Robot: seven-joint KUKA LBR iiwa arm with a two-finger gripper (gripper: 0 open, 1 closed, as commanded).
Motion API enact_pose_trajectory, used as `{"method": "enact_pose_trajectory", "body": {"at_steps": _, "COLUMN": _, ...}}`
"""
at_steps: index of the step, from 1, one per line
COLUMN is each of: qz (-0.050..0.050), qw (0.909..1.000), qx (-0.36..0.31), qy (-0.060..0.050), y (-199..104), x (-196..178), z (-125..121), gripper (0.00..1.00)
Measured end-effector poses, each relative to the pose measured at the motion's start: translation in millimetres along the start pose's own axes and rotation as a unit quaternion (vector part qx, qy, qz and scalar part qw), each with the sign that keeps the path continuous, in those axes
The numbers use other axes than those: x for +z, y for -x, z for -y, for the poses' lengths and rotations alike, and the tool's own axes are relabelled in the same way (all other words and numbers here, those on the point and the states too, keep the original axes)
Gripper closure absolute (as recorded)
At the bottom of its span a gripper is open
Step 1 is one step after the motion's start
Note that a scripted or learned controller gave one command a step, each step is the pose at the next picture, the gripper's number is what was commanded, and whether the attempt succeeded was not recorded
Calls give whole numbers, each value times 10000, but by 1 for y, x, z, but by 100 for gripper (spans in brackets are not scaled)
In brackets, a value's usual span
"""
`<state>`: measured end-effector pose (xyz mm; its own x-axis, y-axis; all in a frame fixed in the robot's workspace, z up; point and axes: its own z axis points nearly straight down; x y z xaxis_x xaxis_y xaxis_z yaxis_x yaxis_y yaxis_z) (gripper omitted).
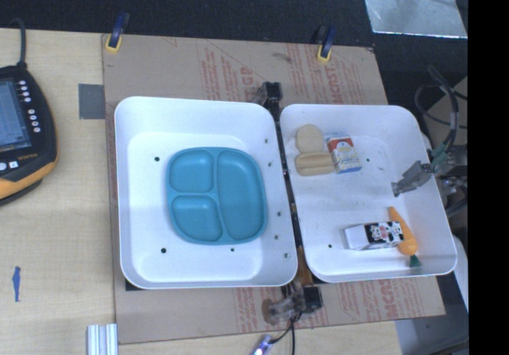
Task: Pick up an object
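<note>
The right bin holds a round tan bread piece and an oblong tan piece at its far left. Touching them on the right is a small red, white and blue carton. Near the front right lies a black-and-white carton on its side, with an orange carrot right beside it. My gripper reaches in over the right rim of this bin, above bare floor between the small carton and the carrot, touching none of them.
The left bin holds a blue divided plate. A black and orange handheld pendant lies at the bench's left edge. Clamps hold the cardboard sheet at the back. Cables hang at the right.
</note>
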<state>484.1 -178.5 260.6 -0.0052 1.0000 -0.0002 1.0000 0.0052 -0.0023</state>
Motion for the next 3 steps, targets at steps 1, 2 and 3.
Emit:
{"method": "enact_pose_trajectory", "body": {"at_steps": 1, "qz": -1, "qw": 10000, "qx": 2, "qy": -12, "y": 5, "x": 109, "z": 8, "gripper": 0}}
{"method": "enact_pose_trajectory", "body": {"at_steps": 2, "qz": -5, "qw": 10000, "qx": -5, "qy": -17, "y": -18, "x": 169, "z": -22, "gripper": 0}}
{"method": "enact_pose_trajectory", "body": {"at_steps": 3, "qz": 4, "qw": 10000, "qx": -8, "qy": -7, "y": -52, "x": 169, "z": -86, "gripper": 0}}
